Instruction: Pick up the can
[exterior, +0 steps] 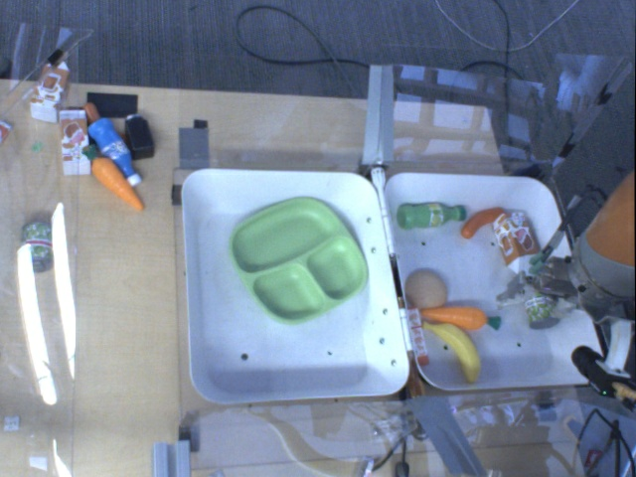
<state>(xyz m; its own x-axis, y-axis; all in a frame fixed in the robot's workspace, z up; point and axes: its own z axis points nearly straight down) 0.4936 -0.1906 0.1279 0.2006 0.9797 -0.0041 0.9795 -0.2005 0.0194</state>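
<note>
Camera view shows the jaws [538, 288], spacing impossible to tell, over the small green-labelled metal can [542, 311] in the right white bin [497, 371], so the arm should descend squarely astride it.

The wooden bench [119, 346] bears two shallow white bins side by side: the left bin [214, 361] and the right bin [537, 366]. On its far-left corner lie a toy carrot [117, 184], a blue bottle [112, 150], two small cartons [60, 117] and a black block [138, 135].
</note>
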